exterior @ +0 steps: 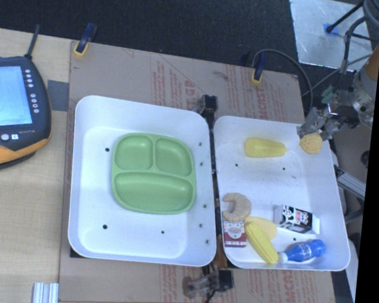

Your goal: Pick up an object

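Note:
My gripper (315,132) hangs over the far right corner of the right bin (336,196), shut on a small tan round piece (311,144) that sits between its fingertips, over the bin's rim. Further objects lie in the right bin. A yellow oblong piece (264,148) rests at the far end. Near the front are a tan doughnut (237,205), a red box (235,233), a corn cob (261,242), a black-and-white carton (295,219) and a blue bottle (305,251).
The left bin (88,190) holds a green divided plate (153,173). A tablet controller (9,105) lies on the bench at the far left. Clamps (85,39) pin the cardboard at the back, and cables run behind the right bin.

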`<state>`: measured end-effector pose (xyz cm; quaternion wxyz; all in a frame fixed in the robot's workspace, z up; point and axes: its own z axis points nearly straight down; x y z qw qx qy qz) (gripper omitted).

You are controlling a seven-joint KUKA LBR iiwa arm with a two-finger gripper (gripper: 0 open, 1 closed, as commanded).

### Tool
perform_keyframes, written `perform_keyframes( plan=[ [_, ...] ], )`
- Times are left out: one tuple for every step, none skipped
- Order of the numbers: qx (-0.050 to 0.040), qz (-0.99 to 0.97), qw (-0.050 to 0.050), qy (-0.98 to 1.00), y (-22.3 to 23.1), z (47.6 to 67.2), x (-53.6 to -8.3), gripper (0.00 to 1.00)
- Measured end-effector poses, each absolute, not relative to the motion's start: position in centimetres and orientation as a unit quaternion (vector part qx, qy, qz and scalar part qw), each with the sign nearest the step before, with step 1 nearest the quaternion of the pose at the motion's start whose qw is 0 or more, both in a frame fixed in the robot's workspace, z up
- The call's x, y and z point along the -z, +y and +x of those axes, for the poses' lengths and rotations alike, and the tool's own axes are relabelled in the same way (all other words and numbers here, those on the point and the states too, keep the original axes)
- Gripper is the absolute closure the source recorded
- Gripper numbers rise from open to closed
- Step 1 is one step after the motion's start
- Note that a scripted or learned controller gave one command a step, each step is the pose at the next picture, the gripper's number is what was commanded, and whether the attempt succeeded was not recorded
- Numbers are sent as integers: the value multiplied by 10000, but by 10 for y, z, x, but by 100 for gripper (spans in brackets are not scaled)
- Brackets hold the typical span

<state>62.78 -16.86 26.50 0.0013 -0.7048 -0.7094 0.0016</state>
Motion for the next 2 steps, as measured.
perform_keyframes(
  plan=[
    [-19,-7049,13,-7093,-91,606,-244,100],
    [-24,-7047,15,-7095,-22,579,-240,100]
  ],
)
